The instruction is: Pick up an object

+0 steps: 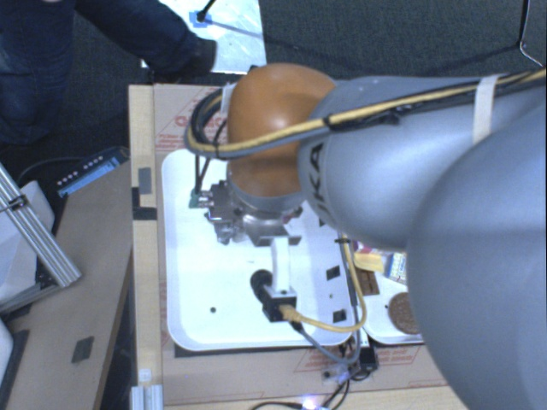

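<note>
1. Gripper (226, 223) hangs over the left bin (184, 314), towards its far end; whether it is spread or closed, cannot tell.
2. Brown round object (402, 313) lies in the right bin (389, 338), near a yellow-blue packet (383, 264), apart from the gripper.

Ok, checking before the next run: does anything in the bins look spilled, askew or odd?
Nothing stands out. The left bin sits square, with a few small dark specks on its floor. The arm hides most of the right bin, where a brown disc lies flat.
</note>
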`<act>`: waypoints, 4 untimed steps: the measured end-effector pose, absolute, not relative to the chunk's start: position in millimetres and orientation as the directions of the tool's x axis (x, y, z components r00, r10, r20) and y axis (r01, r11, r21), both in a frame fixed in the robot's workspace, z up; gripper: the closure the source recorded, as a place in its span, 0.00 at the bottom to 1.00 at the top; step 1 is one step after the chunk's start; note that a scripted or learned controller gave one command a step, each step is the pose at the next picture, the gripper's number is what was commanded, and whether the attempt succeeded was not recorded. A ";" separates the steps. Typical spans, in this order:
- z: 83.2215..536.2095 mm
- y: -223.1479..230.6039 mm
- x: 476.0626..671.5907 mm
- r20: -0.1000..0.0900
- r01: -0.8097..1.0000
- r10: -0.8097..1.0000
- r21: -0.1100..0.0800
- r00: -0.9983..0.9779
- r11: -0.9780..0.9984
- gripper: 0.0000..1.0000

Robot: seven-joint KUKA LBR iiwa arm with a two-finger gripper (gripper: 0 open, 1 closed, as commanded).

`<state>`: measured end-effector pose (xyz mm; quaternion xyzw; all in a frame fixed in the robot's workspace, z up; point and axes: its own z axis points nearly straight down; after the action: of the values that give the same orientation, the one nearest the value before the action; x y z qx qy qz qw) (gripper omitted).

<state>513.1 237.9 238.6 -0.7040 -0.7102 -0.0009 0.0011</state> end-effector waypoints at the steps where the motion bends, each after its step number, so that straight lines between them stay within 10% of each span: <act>1: 293.7 192.2 506.2 0.002 1.000 1.000 0.005 0.002 -0.002 1.00; 4: 342.8 197.6 488.0 0.004 1.000 1.000 0.004 -0.012 0.012 1.00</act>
<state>488.0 197.6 342.8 -0.7029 -0.7113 -0.0029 0.0000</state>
